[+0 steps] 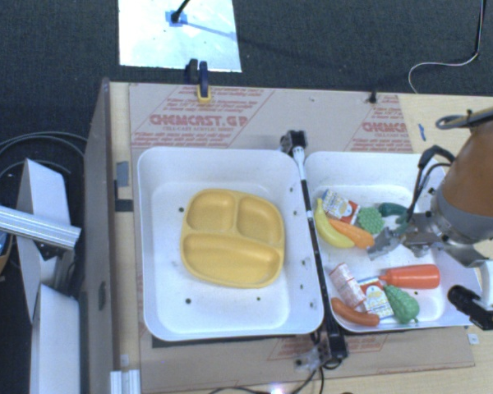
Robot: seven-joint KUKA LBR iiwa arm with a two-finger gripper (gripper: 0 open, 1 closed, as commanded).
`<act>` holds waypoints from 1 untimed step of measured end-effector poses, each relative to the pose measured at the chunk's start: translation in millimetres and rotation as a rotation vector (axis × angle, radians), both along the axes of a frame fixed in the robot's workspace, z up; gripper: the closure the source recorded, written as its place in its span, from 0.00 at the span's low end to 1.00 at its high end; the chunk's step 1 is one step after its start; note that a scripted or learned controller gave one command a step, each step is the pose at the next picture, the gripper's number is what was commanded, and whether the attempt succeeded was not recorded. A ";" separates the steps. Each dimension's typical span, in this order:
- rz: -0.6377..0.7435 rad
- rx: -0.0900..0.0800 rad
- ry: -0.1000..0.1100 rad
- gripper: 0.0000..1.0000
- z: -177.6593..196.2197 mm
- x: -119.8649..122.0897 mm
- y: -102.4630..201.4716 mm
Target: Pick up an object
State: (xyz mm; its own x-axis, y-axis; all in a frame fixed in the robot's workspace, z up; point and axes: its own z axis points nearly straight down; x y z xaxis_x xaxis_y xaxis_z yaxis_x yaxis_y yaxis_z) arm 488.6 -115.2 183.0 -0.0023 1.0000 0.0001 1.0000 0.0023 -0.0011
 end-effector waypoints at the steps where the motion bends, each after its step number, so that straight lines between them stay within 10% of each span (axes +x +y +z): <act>1: 0.000 -0.001 -0.002 0.00 -99.7 66.0 -1.2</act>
